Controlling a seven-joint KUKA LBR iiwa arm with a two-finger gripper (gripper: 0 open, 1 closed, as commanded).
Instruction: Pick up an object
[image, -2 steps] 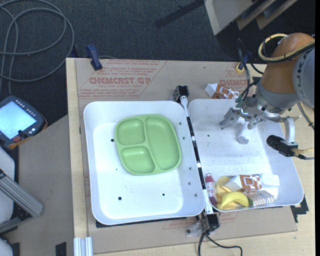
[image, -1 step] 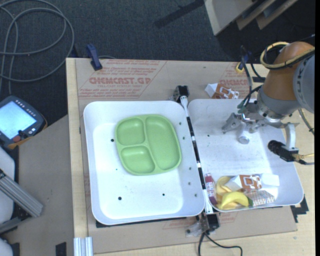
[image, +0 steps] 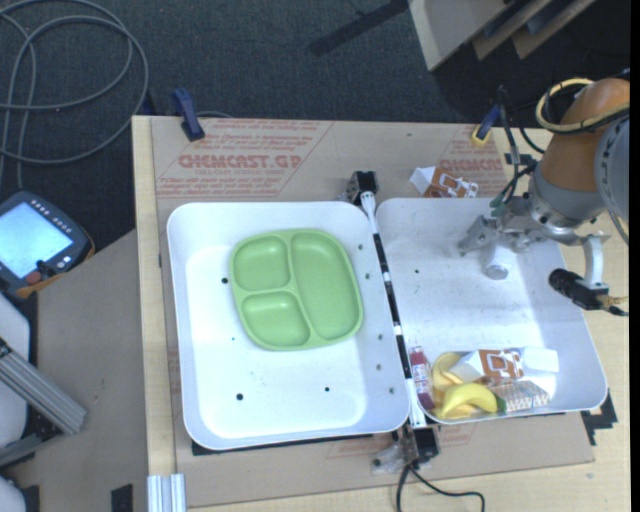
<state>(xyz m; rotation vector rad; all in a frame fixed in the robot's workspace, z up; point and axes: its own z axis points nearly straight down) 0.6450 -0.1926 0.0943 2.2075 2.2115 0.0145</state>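
Gripper sits over the far part of the right bin, hanging from the grey wrist with the orange band; we cannot tell how it is set, the tip is too small and blurred against the white floor. We see nothing held in it.

Nearest to us: a pile in the near corner of the right bin. We make out a yellow banana-shaped toy, a red tube-like item lying along the bin's left wall, and an orange-and-white packet just beyond the banana with a white wrapper beside it. These touch or overlap; we can't separate them further. All lie well apart from the gripper.

Left bin: a green divided tray lies flat near its middle, three compartments, slightly rotated. A few dark specks are on the bin floor around it.

Between the bins, a black clip sits at the far end of the seam, another fitting at the near end.

Farther back, a small orange-and-white carton lies on the brown board, outside the right bin, just beyond its far rim. Blue clamps hold the board's far edge, one near each corner.

Off the bench, far left: a handheld pendant with a lit screen, and coiled cable on dark carpet.
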